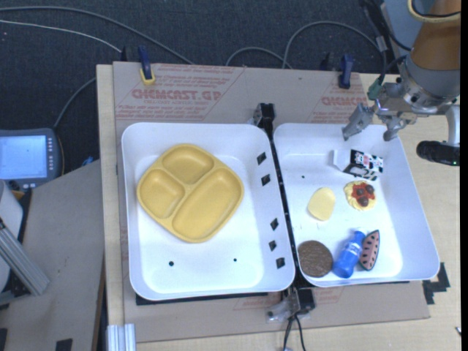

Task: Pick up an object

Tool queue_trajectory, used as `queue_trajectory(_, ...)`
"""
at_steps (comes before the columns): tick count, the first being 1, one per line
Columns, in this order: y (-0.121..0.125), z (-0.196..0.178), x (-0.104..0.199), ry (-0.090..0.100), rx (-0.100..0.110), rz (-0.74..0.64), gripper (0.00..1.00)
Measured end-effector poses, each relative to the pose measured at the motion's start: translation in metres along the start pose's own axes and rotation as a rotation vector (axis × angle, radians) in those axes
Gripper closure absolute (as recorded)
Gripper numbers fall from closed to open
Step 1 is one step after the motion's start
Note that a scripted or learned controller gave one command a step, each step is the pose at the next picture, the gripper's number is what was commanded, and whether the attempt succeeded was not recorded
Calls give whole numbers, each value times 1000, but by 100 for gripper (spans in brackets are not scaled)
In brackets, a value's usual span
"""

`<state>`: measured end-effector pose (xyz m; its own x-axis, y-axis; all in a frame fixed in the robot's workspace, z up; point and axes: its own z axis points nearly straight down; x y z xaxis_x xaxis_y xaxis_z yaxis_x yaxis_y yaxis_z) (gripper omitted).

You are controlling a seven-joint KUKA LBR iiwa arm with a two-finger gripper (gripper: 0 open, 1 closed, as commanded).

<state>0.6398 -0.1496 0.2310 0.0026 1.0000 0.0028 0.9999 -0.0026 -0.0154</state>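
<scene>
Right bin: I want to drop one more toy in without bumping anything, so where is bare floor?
The right bin has bare floor in its left part, between the divider and the pale yellow piece, and in the near-left corner above the brown disc. Crowded: the right side, from the black-and-white item under the pincer to the blue bottle.

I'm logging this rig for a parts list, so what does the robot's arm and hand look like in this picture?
The arm enters from the right: a rounded grey body with a broad orange band above the wrist, edged by a pale ring. Below it sits a grey metal wrist block with a small green spot on its side. The hand has two slim grey metal fingers. A dark cable runs along the arm's upper part.
</scene>
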Motion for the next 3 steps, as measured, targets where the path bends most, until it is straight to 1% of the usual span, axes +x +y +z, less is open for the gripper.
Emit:
queue_trajectory(1, 2, -9, 0, -3, -15, -3, 0)
queue_trajectory(2, 9, 51, 4, -1, -9, -5, 0)
queue_trajectory(3, 1, 99, 8, -1, -10, -3, 0)
